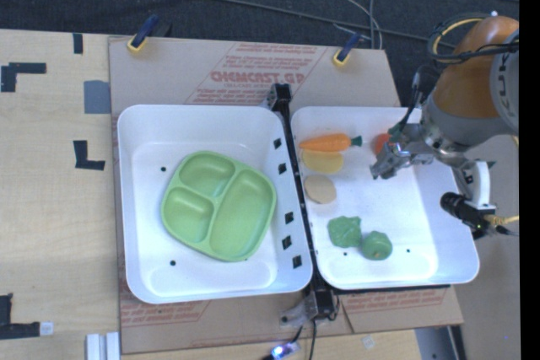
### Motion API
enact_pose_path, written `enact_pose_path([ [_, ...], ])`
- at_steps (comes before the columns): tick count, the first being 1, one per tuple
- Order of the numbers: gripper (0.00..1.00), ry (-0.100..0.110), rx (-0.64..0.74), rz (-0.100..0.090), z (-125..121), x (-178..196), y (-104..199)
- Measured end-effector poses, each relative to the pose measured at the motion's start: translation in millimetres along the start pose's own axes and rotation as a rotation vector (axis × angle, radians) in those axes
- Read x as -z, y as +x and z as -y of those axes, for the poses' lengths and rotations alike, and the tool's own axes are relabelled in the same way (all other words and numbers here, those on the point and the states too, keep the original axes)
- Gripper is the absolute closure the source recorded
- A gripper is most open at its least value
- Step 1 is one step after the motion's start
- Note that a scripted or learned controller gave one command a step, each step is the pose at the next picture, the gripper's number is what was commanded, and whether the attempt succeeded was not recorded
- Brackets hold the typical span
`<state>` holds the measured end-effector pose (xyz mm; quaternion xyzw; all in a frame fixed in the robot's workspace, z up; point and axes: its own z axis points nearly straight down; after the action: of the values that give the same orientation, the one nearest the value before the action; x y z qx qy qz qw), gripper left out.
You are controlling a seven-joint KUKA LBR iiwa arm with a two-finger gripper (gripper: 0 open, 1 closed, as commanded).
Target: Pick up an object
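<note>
The gripper (386,169) hangs low over the far right part of the right bin (422,261); I cannot tell if it is spread or pressed together. A small red thing (382,141) lies just beside it, partly hidden, and the carrot (326,143) lies to its left, near the far wall. Probably one of these is the aim, because the arm is lowered there. The green pieces (361,238) lie nearer, well apart. The green plate (219,205) rests in the left bin (135,181).
</note>
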<state>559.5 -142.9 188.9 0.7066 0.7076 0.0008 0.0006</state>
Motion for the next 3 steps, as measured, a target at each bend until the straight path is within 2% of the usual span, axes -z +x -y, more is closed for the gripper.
enact_pose_path([
  [1,1.00,-0.004,0.001,0.001,1.1,63.5,-0.4],
  [2,1.00,-0.001,0.000,0.001,0.2,98.5,0.0],
  [3,1.00,0.003,0.004,0.000,-4.1,96.6,51.3],
])
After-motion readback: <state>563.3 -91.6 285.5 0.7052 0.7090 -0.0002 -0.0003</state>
